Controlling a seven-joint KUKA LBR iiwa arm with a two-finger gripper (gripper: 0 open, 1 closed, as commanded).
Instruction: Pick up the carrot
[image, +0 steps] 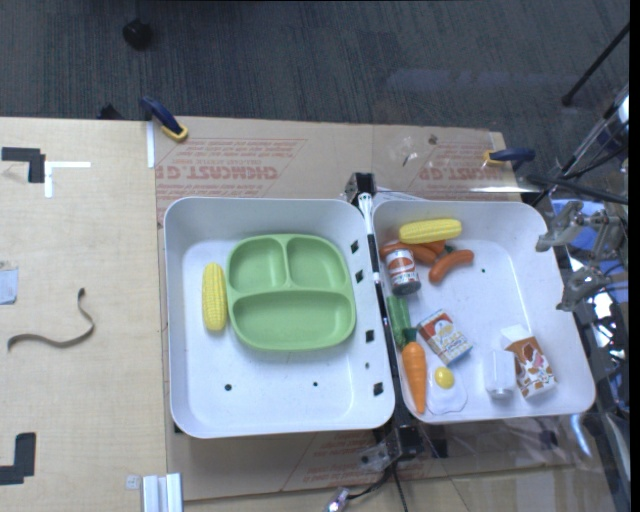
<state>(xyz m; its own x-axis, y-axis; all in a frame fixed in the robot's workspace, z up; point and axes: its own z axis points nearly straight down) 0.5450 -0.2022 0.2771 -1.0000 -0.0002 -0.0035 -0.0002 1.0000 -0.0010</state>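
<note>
Approach not begun. Orange plastic carrot (414, 376) lies lengthwise in the right white bin (560, 330), against its left wall, beside a fried-egg toy (446, 388). Can't tell my tool's state. Next: come down over the carrot, clear of wall and egg.

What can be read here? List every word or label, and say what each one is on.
"CHEMCAST GP": red print, upside down, on the cardboard sheet.
Label on the can: too small to read.
Print on the small carton: too small to read.
Print on the brown carton: too small to read.
</note>
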